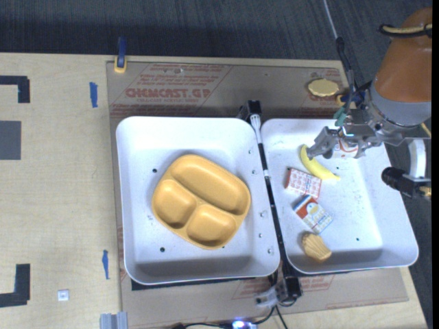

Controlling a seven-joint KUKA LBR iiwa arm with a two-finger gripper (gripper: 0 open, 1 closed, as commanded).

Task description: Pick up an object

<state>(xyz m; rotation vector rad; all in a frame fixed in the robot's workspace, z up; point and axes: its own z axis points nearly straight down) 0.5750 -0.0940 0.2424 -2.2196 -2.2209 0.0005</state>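
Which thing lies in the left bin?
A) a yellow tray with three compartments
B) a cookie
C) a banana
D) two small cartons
A: the yellow tray lies alone in the left bin, while the banana and the cartons lie in the right bin.
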